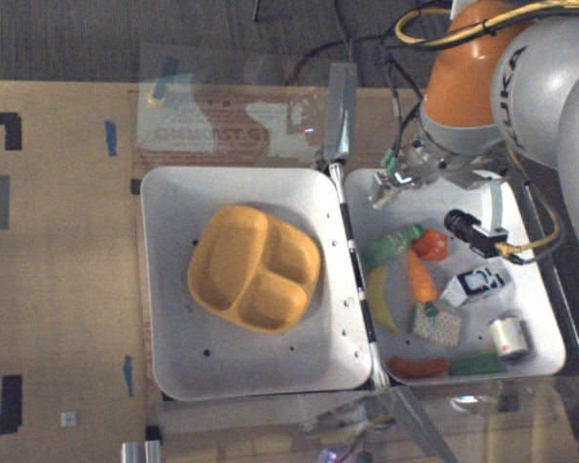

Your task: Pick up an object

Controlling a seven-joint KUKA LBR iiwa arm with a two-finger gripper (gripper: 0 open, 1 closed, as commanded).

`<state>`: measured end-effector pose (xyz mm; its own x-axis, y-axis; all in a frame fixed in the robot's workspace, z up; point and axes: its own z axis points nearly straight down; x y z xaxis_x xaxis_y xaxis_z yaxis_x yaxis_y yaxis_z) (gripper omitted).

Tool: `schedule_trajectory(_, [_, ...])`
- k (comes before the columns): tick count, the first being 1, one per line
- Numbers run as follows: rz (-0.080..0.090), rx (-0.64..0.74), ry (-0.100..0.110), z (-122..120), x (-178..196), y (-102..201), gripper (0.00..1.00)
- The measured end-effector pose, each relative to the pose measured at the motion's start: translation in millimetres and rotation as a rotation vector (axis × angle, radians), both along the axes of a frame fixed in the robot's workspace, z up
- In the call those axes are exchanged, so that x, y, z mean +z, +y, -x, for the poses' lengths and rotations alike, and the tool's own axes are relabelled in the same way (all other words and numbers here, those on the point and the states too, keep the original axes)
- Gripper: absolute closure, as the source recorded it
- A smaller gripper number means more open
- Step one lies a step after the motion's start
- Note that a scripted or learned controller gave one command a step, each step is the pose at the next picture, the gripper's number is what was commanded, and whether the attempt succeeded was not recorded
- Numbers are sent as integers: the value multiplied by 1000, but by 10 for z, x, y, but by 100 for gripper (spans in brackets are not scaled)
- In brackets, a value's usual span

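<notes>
My gripper hangs over the far left corner of the right bin, above the bin floor and holding nothing I can see. Just below it lie a green vegetable and a red tomato-like piece. An orange carrot lies toward the bin's middle, with a yellow banana along the left wall. Nearer the front are a pale speckled square, a red pepper, a green piece, a silver can and a small black-and-white item.
The left bin holds a yellow divided plate. A metal divider runs between the bins. The grey arm with its orange band reaches in from the upper right over the right bin's far edge.
</notes>
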<state>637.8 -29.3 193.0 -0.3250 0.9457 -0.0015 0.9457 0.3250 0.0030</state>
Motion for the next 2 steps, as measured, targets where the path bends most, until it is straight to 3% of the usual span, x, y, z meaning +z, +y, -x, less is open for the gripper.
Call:
schedule_trajectory(1, [0, 173, 2, 160, -74, -522, 100])
schedule_trajectory(2, [0, 173, 2, 159, -73, -521, 0])
